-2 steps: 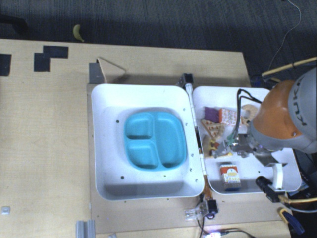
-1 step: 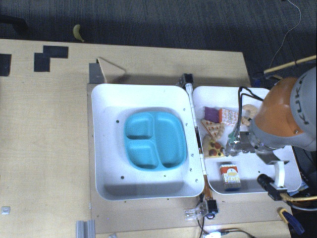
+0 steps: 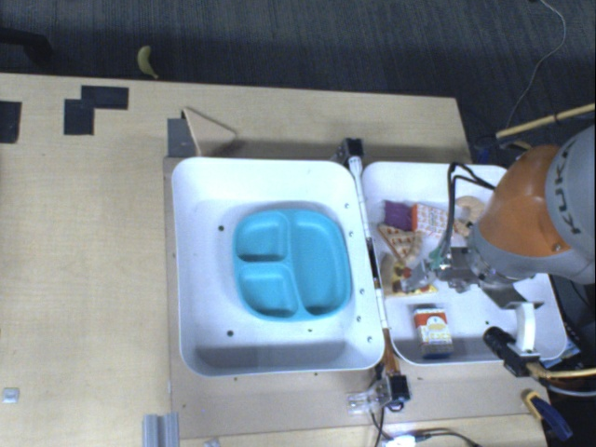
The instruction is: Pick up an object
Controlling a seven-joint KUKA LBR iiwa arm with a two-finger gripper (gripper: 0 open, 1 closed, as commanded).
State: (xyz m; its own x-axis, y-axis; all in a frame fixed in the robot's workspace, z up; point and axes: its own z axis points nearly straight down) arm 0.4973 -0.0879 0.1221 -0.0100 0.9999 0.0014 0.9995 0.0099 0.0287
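The right bin (image 3: 466,354) holds a heap of small objects: a purple block (image 3: 400,214), a patterned white card (image 3: 431,220), a tan wedge like a pizza slice (image 3: 401,244) and an orange-and-blue box (image 3: 433,331) near the front. My gripper (image 3: 436,266) reaches down into this bin from the right, just right of the tan wedge and above the orange box. The grey arm with its orange band (image 3: 521,214) covers the bin's right half. The fingertips are lost among the clutter.
In the left bin (image 3: 200,250) lies a blue divided tray (image 3: 291,262) with three compartments. A black bar (image 3: 354,156) sits on the ridge between the bins. Cables and clips lie along the bench's front edge.
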